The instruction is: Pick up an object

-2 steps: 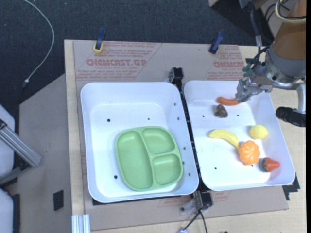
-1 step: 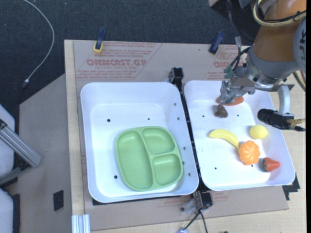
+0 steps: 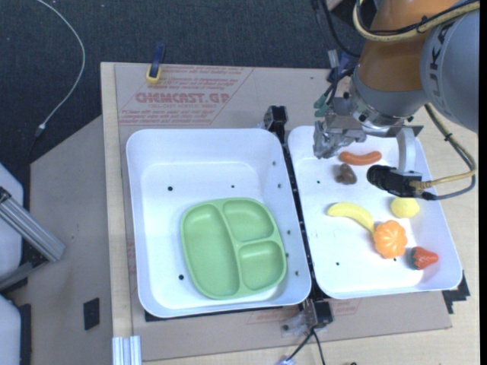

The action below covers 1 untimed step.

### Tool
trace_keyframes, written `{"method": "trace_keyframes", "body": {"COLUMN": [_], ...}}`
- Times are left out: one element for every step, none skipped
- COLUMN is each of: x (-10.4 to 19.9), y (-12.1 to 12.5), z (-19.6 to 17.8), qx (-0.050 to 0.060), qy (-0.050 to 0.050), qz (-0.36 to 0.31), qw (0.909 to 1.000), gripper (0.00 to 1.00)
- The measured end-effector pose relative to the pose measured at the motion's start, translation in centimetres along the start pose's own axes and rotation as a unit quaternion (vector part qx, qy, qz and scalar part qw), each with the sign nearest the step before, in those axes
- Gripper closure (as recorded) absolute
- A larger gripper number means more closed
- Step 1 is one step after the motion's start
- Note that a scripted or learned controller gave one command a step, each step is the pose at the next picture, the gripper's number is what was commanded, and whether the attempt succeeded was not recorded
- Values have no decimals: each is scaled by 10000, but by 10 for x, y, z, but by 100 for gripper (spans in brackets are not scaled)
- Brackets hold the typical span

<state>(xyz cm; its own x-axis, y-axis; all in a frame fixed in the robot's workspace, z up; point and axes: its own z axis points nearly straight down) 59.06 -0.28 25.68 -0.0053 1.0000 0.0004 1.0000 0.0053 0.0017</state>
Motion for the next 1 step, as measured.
{"method": "trace_keyframes", "body": {"x": [44], "y": [1], "z": [15], "qx": [27], "qy": [2], "qz": [9], "qw": [10000], "gripper": [100]}}
